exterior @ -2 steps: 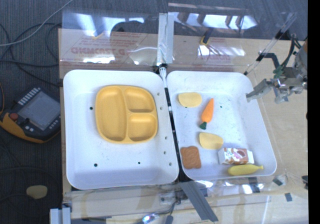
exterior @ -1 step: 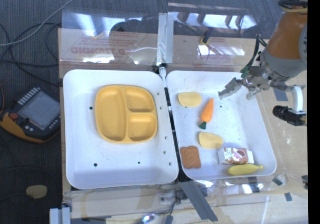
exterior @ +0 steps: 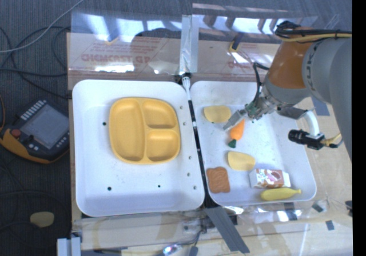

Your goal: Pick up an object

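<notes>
Tapered orange carrot [exterior: 237, 131] lies in right bin [exterior: 297, 160]; gripper [exterior: 239, 118] angled low above it, fingers parted, gripping nothing.

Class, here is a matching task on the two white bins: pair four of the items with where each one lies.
Items:
1. yellow divided tray
2. toy carrot
3. banana
4. brown cookie

Places:
A. right bin, bottom right corner
B. left bin, middle
C. right bin, bottom left corner
D. right bin, just below the gripper

Pairs: 1-B, 2-D, 3-A, 4-C
</notes>
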You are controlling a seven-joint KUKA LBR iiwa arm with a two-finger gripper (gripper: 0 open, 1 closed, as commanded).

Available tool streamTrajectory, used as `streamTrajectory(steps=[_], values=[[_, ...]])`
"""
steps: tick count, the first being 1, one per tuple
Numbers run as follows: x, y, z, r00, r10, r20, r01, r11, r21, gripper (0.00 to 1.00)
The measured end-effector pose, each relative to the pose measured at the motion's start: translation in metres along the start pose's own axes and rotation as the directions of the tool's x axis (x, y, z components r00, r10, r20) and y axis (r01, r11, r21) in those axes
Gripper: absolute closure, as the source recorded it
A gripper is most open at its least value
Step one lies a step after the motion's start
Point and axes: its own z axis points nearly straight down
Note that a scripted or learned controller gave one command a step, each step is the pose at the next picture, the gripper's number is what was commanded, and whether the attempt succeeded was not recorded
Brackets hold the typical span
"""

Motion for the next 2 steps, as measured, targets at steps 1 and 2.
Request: streamTrajectory(steps=[1, 2], values=[[0.002, 0.000, -0.007, 1.000, -0.001, -0.005, 0.001, 1.000, 0.001, 1.00], [0.037, 0.026, -0.110, 0.997, 0.083, 0.000, -0.083, 0.997, 0.002, 1.00]])
